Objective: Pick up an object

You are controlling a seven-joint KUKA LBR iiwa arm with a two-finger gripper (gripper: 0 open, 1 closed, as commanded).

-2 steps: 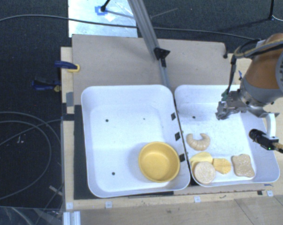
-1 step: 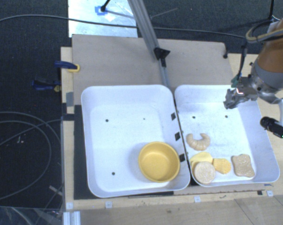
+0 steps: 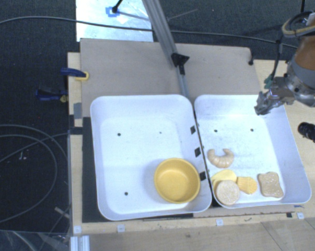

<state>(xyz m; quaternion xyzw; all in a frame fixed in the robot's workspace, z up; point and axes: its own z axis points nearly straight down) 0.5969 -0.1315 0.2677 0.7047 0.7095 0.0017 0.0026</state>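
Over the far right corner of the right-hand bin, the gripper hangs above the rim with nothing visible between its jaws; whether they stand apart or together cannot be told from this slant. All the likely pickings lie toward the near edge of that same bin, so the coming move turns on a reach nearward and somewhat leftward from the jaws. Closest along that line is the croissant, curved, with its long axis running roughly left to right. Nearer still to the front wall sit a round cracker, touching a yellow disc behind it, then a small ridged yellow chip and a slice of toast further right, which lies almost straight toward the near side from the jaws. A yellow bowl rests in the left-hand bin, well apart from the arm. The wrist enters from the right, angled down and leftward over the tabletop.
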